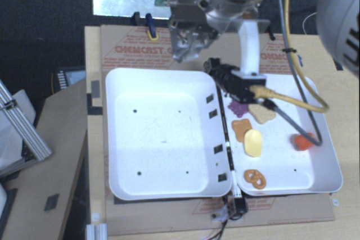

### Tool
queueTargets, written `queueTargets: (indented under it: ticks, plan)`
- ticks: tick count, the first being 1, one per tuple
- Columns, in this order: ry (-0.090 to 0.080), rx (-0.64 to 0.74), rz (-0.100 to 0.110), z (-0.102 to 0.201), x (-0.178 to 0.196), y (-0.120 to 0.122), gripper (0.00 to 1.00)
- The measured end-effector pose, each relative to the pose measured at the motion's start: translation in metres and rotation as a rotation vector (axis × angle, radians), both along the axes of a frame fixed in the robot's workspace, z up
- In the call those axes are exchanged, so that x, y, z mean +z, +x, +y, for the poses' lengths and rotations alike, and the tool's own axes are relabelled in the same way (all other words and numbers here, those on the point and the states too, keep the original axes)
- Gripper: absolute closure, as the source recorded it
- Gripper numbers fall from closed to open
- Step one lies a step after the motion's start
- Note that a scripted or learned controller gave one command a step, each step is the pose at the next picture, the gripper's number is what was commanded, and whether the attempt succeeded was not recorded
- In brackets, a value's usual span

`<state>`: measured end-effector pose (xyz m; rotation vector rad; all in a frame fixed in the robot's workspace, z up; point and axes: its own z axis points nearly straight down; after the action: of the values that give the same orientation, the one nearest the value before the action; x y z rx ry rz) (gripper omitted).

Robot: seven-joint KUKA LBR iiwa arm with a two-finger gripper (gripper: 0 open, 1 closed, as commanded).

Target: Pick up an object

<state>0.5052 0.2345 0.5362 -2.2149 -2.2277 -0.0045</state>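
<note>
Pretzel [255,179] lies in the right bin [323,168]; gripper [191,48] hangs above the bench's far edge, finger state unclear.

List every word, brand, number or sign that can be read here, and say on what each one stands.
"CHEMCAST": red print on the brown sheet under the bins, behind the left bin; the letters after it are hidden.
Red print behind the right bin: too blurred to read.
Red print along the sheet's front edge: too blurred to read.

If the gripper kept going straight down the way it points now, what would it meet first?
Probably the bench behind the left bin, near its back rim, not the toys in the right bin. The gripper seems raised, so depth is uncertain.
</note>
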Motion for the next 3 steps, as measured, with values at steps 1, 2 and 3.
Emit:
queueTargets:
  ticks: [1,2,3]
  plan:
    - [-0.001,-0.001,0.0,0.0,-0.001,0.001,0.0]
    - [0.001,0.003,-0.002,0.0,0.01,0.001,1.0]
    - [-0.001,-0.008,-0.008,-0.001,-0.001,0.126,1.0]
